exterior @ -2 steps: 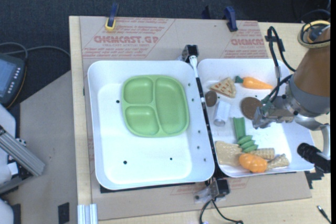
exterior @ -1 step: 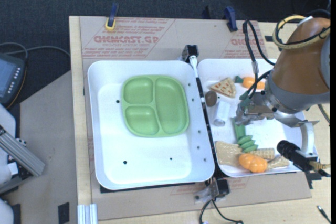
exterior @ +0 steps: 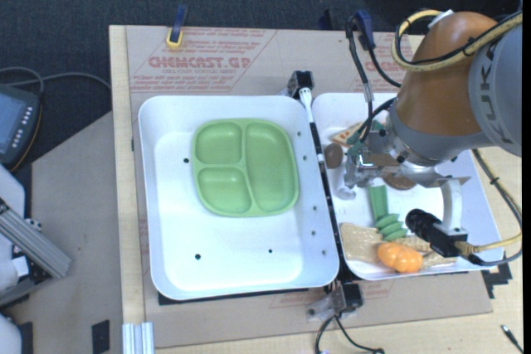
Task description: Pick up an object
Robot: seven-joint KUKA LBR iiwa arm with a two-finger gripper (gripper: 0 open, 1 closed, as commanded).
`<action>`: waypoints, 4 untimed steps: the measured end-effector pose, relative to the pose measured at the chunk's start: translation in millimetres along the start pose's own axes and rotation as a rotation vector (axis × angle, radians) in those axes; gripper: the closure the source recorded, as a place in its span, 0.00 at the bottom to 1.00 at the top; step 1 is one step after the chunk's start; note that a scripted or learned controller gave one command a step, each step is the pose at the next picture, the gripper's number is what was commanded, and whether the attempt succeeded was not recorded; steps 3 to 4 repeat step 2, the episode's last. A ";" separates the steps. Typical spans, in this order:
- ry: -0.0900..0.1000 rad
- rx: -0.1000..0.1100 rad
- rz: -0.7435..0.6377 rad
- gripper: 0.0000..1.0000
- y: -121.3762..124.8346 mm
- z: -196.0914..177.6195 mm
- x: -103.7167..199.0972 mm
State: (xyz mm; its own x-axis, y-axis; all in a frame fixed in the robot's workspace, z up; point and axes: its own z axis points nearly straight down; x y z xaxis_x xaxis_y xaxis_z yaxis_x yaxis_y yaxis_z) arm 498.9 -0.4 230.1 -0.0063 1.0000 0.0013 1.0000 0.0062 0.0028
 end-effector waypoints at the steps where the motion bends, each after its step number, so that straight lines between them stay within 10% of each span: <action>1: 0.001 0.007 0.002 1.00 -6.1 12.9 42.7; 4: -0.002 0.003 0.007 1.00 0.8 15.4 36.9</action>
